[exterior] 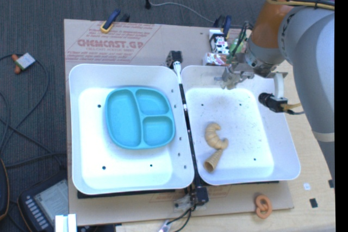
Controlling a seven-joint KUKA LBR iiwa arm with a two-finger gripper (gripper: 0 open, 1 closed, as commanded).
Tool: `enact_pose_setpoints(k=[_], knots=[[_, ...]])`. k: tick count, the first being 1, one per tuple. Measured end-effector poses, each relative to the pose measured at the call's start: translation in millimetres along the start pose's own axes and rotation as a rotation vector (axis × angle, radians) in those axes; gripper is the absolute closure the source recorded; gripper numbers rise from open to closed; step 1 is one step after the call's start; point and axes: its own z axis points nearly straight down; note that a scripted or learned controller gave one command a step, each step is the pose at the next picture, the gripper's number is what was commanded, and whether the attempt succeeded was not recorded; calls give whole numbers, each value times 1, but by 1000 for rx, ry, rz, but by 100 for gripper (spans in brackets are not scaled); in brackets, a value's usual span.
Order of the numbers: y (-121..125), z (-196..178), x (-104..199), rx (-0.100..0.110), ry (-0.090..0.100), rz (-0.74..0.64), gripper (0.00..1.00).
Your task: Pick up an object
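My jaws (232, 80) hang over the far rim of the right bin (283, 133), nothing between them as far as I can see; whether they're spread or closed I cannot tell, too small and dark at this angle. Targets: a croissant (215, 136) lying near the middle of the right bin, and an ice cream cone (213, 160) just beside it toward the near edge, maybe touching at the cone's wide end. Both well apart from me. Left bin (81, 117) has a blue divided plate (140, 117), flat, poor pick for two fingers. Judgement: croissant is probably a toy, light, stiff, somewhat smooth, curved so it could roll or squirt out; best taken across the thick middle of the arc, not the tapered ends. Cone likely light and hard too, tapers, would slip toward the narrow tip, so grip nearer the wide end across its short axis. Neither looks fragile. An orange ring-shaped thing (263, 205) sits on the tabletop (81, 35) outside the bins, ignore.
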Motion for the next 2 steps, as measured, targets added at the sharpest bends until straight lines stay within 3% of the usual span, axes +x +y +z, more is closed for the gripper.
enact_pose_setpoints(k=[1,2], knots=[[-61,-20,33,1,1,-1,100],[-18,-1,23,1,2,-2,100]])
